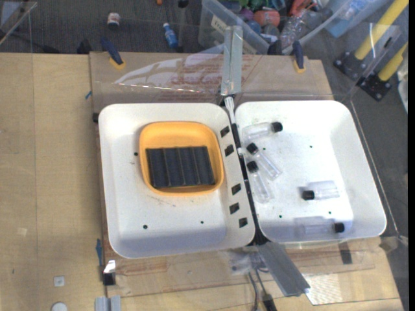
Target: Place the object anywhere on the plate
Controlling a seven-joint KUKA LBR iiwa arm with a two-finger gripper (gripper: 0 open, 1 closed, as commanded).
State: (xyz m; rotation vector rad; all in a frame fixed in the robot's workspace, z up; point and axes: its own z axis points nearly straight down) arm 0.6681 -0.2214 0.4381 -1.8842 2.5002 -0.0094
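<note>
An orange plate (150, 136) sits in the left bin (123, 219). A dark ribbed rectangular object (180, 166) lies flat on the plate, covering most of its middle. In the right bin (350, 141) lie several clear plastic vials with black caps: one near the top (264, 129), two close to the divider (262, 164), one toward the right (320, 192) and one along the front wall (318, 227).
A metal divider strip (231, 63) runs between the bins, with black clips along the seam. A clear tub of colourful toys (272, 5) stands behind the bench. Clamps (115, 56) hold a sheet at the back.
</note>
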